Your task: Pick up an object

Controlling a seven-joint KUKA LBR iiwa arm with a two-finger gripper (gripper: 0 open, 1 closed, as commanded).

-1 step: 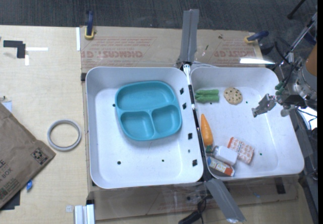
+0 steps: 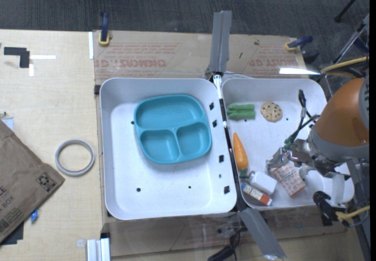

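In the right bin (image 2: pixel 314 92) lie a green bean-like piece (image 2: pixel 241 111), a round cookie (image 2: pixel 271 111), an orange carrot (image 2: pixel 240 151), a white box with a red end (image 2: pixel 258 186) and a small pink-and-white carton (image 2: pixel 292 180). My gripper (image 2: pixel 284 159) is low in the bin's front right part, just above the carton and right of the carrot. The wrist, with its orange band (image 2: pixel 346 121), hides the bin's right side.
A blue divided plate (image 2: pixel 172 127) lies in the left bin (image 2: pixel 117 195). A tape ring (image 2: pixel 74 156) and a cardboard box (image 2: pixel 20 186) rest on the bench to the left. A divider wall (image 2: pixel 226 136) separates the bins.
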